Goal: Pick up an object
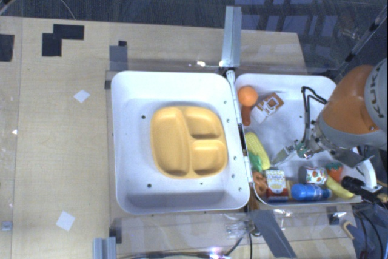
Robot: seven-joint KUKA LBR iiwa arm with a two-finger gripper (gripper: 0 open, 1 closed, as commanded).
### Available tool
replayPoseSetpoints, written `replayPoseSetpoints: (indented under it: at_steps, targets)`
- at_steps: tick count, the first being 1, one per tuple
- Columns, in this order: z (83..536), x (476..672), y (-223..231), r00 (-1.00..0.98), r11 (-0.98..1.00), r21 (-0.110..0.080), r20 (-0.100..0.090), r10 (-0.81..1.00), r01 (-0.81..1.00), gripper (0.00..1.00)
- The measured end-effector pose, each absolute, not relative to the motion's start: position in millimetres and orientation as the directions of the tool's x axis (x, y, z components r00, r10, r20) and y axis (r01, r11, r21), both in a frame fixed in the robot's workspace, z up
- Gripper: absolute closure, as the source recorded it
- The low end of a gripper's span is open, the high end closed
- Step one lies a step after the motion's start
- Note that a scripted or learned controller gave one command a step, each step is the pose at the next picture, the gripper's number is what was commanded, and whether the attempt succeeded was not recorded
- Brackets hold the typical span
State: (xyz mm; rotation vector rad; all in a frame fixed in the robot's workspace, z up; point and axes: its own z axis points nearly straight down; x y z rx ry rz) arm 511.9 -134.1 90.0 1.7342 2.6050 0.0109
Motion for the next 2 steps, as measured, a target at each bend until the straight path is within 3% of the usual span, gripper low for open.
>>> replayPoseSetpoints:
  at_steps: [2]
  targets:
    - [90.0, 511.9, -134.2, -0.386, 0.386, 0.013, -0.006, 0.923, 0.923, 0.00]
